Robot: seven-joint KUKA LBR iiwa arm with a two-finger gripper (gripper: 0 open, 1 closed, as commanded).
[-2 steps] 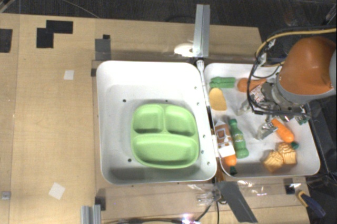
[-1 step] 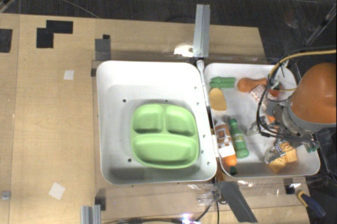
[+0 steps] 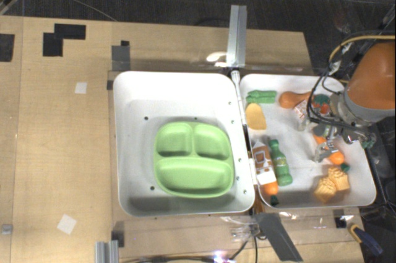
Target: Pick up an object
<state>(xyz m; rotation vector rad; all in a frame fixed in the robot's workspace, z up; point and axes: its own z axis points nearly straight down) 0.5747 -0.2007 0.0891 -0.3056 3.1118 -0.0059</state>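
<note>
Arm: entered from the right edge of the frame, its orange band (image 3: 374,79) at middle right, the grey wrist below it pointing down and left into the right bin (image 3: 291,197).

Hand (image 3: 326,149): sat low over the right part of the right bin, amid cables and metal parts; whether it was open or closed could not be told, and nothing could be seen held in it.

Right bin contents: a green pod-shaped item (image 3: 261,96) at upper left; a yellow piece (image 3: 255,116) just below it; an orange-brown item (image 3: 292,99) near the top middle; a green bottle (image 3: 279,163) lying beside a brown and orange packet (image 3: 263,170) at lower left; a small orange item (image 3: 336,158) just beside the hand; a tan waffle-like piece (image 3: 331,184) at lower right.

Left bin (image 3: 133,101): held a green divided plate (image 3: 193,158), flat, in its middle.

Worktop (image 3: 55,150): pale wood, with black marks at upper left.
</note>
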